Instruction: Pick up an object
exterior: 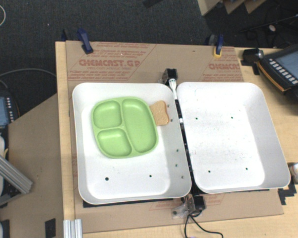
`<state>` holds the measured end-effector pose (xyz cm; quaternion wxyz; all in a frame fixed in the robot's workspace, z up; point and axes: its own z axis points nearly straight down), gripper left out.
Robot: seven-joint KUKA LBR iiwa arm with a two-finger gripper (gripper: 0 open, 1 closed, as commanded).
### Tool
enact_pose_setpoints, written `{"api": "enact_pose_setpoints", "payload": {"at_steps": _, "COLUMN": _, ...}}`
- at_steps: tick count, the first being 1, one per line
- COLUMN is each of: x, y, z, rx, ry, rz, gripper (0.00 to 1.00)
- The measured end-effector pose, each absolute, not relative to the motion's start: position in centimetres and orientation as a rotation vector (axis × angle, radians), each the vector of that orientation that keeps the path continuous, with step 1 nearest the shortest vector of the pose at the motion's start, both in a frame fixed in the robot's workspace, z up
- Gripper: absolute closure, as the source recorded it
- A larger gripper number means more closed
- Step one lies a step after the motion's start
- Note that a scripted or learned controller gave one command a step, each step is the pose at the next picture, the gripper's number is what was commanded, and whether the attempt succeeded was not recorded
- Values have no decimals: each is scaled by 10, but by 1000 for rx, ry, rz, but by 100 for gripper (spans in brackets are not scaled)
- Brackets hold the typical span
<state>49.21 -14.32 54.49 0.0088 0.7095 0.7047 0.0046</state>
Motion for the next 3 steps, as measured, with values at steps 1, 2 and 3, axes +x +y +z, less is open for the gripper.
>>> {"api": "enact_pose_setpoints", "payload": {"at_steps": 1, "x": 479, "y": -47, "z": 536, "rx": 2212, "ry": 2235, "rz": 1, "gripper": 0}}
{"api": "enact_pose_setpoints", "payload": {"at_steps": 2, "x": 480, "y": -53, "z": 547, "rx": 2218, "ry": 2221, "rz": 3, "gripper": 100}}
{"api": "enact_pose_setpoints", "payload": {"at_steps": 3, "x": 479, "y": -13, "z": 432, "rx": 2224, "ry": 2232, "rz": -14, "gripper": 100}}
